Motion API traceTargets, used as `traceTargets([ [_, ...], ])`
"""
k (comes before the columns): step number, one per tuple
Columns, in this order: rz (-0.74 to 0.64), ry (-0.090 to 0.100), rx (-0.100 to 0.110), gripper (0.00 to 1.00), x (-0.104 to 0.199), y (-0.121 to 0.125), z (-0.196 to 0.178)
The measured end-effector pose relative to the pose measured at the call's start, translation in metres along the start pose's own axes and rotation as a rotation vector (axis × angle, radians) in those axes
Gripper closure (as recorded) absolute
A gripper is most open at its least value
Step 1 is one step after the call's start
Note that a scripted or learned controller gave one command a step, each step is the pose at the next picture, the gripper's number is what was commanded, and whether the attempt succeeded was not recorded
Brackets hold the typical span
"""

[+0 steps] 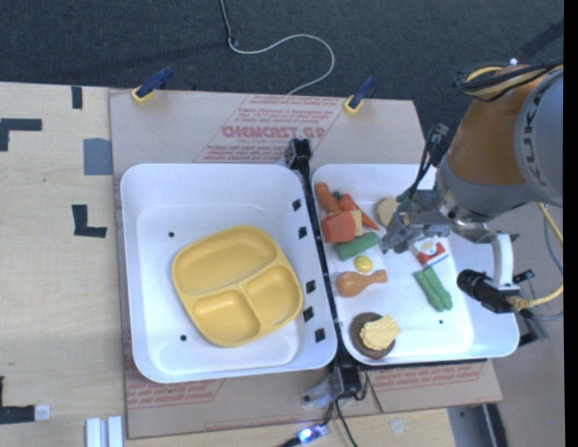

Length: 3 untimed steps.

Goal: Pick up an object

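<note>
The tool [405, 234] is seen low over the right bin [456, 343], just right of the green bean [356, 246]; whether it is open or shut cannot be told, and nothing is seen held. Toys are crowded around the bean: a carrot [328, 198] above it, an egg [363, 264] and drumstick [359, 282] below. A closing grasp is likely to be spoiled by neighbours being nudged or two pieces being caught together.

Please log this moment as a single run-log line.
phase: reaching | tool: over right bin, nothing seen held | nearest: green pepper, fried egg | yellow divided plate: left bin
</note>
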<state>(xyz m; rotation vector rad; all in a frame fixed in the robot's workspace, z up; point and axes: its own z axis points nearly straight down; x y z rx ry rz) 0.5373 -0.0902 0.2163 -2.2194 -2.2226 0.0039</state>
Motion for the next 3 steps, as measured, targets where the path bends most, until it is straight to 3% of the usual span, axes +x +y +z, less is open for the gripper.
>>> traceTargets([
  [3,-0.001,0.002,0.000,1.00,0.003,-0.006,-0.017],
])
